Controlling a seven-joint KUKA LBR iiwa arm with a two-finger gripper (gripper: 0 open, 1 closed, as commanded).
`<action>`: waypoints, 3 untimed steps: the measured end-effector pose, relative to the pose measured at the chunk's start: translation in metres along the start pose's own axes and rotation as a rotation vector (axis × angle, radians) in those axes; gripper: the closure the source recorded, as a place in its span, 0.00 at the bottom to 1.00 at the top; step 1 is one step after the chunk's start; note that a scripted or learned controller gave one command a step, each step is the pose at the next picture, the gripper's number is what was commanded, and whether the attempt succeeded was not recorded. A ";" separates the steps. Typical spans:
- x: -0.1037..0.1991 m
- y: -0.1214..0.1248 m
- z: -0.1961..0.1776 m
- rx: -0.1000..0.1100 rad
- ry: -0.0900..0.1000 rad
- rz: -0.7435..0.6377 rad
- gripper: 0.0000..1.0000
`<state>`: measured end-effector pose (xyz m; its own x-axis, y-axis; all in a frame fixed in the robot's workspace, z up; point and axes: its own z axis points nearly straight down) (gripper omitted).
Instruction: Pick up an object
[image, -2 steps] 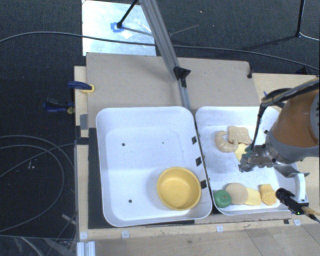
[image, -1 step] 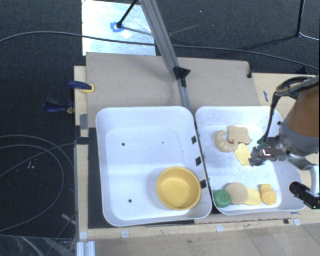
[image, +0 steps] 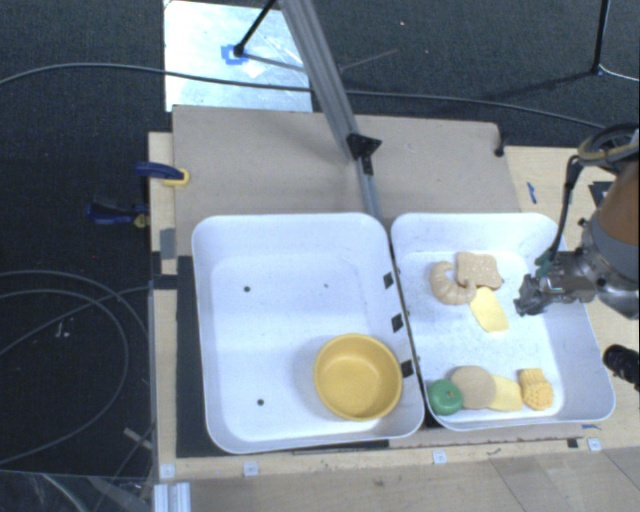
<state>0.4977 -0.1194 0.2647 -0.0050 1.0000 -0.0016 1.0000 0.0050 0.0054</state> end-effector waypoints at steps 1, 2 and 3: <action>0.052 0.021 0.013 0.003 0.001 -0.003 1.00; 0.108 0.033 0.022 0.003 0.001 -0.002 1.00; 0.161 0.055 0.033 0.003 0.002 -0.003 1.00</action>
